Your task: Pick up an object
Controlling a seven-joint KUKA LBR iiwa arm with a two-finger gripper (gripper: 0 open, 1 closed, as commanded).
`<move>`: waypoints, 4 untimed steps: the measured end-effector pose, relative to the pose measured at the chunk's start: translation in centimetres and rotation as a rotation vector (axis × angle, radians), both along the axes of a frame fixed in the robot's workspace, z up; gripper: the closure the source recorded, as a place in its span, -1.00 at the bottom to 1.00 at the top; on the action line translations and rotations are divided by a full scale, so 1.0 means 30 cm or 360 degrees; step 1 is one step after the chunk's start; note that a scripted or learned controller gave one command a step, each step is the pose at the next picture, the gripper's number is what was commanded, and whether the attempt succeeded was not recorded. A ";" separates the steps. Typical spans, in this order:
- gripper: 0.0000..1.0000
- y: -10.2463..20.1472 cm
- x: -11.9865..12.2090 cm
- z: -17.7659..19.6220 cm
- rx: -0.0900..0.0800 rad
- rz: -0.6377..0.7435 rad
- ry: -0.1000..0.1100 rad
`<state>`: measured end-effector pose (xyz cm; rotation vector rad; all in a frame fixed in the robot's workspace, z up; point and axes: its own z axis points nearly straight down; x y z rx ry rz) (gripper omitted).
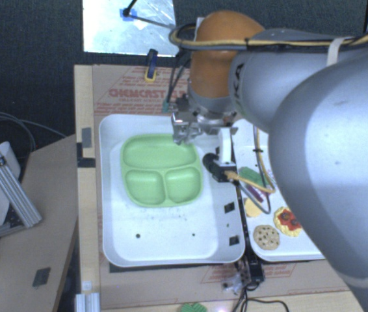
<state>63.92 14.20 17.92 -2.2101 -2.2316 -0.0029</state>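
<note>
pincer: over far rim of light-green three-compartment plastic tray, finger state cannot tell | tray: flat in left white bin | right white bin: round cookie

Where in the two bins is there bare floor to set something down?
Left bin: bare floor in front of the green tray, toward the near rim. Its far edge is crowded by the hand. Right bin: cookie and other food bunch together under the arm.

The arm is covering most of the right bin; the gripper fingertips are perhaps too small to read.
</note>
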 end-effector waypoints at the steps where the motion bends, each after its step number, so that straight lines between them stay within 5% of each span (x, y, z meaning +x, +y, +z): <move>1: 1.00 0.032 0.105 0.235 0.0001 -0.0007 -0.0013; 2: 1.00 0.029 0.102 0.261 -0.0003 -0.0002 -0.0008; 3: -1.00 0.029 0.101 0.260 -0.0003 0.0000 -0.0007; 4: -1.00 -0.231 0.102 0.564 -0.0005 -0.0022 -0.0016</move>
